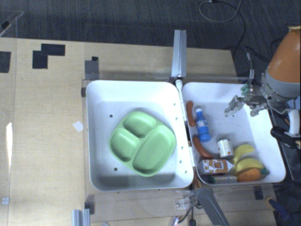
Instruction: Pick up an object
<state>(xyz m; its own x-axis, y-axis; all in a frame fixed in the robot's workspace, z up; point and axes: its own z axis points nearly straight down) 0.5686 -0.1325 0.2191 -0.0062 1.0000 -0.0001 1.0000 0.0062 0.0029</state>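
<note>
The claw [241,105] hangs over the far right part of the right bin [214,94], its fingers spread apart with nothing between them. The left bin [101,98] holds a green divided plate [143,142]. In the right bin, along the near edge, lie two bananas [245,158], a carton [217,166] and an orange [249,174]. A blue bottle [202,125], two sausages [190,114] and a small can [225,148] sit left of the claw, well apart from it.
</note>
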